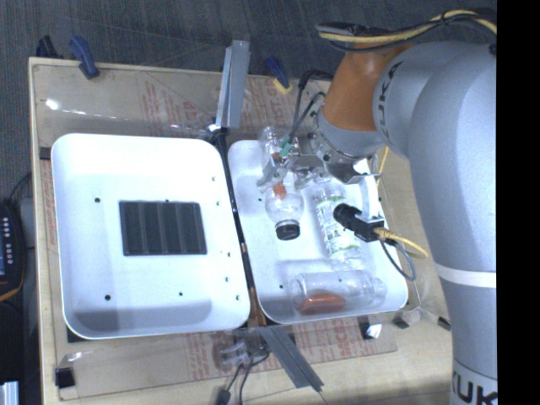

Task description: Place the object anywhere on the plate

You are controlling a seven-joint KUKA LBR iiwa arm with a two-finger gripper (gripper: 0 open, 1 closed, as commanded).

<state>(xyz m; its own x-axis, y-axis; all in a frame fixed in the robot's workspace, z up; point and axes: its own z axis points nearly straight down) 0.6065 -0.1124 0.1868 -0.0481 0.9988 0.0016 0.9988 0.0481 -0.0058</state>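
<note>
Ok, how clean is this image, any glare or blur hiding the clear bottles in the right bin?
Camera view: even light, sharp enough, slightly grainy. The right bin is bright white, so the clear bottle with the black cap, the labelled bottle and the lying bottle with reddish contents blend into it. The gripper is cluttered and hard to read. The left bin shows soft shading at its near wall.

I work in what looks like a robotics lab: my grey arm (pixel 439 167) reaches over a plywood bench (pixel 126 83) with blue clamps (pixel 83 56), loose cables (pixel 396 243) and two white bins (pixel 143 226).
</note>
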